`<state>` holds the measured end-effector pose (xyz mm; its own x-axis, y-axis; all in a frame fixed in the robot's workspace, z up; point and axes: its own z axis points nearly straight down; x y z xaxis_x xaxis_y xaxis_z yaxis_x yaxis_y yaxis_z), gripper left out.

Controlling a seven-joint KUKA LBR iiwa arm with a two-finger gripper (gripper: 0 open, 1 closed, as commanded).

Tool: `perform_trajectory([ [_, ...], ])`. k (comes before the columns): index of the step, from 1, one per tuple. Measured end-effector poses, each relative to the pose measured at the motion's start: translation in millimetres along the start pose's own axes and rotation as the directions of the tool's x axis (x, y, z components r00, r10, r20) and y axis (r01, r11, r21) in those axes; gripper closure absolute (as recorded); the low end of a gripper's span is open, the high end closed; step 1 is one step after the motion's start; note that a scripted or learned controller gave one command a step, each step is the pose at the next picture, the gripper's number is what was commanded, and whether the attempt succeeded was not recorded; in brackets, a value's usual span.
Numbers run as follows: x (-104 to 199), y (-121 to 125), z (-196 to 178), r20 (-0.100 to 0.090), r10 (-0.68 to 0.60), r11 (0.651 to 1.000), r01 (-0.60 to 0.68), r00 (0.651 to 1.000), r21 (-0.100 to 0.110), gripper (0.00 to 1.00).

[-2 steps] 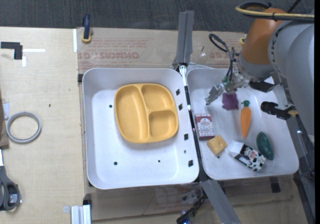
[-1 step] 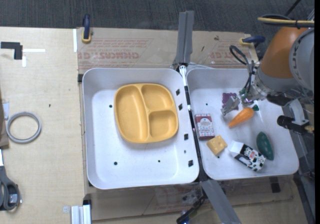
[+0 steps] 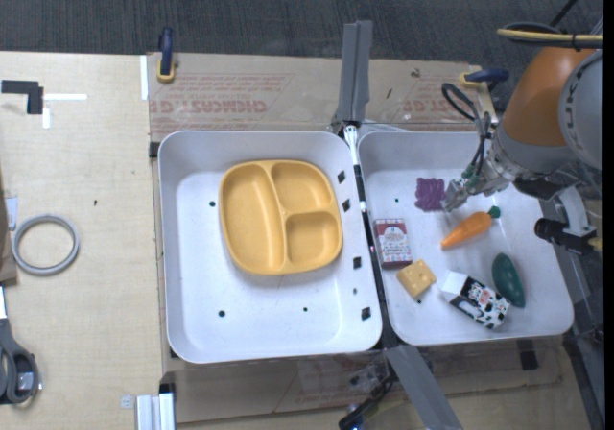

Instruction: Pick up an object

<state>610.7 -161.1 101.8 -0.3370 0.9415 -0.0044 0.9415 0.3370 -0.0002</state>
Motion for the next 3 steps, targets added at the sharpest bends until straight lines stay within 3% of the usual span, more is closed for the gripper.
perform_trajectory([
  [1, 0, 0, 0, 0.0, 0.0, 1.0, 0.0, 1.0, 0.0, 0.0],
  [2, -37, 25, 9, -0.001, -0.084, 0.996, 0.084, 0.996, -0.001, 0.0],
  [3, -53, -26, 10, -0.006, 0.004, 1.0, -0.004, 1.0, -0.002, 0.0],
])
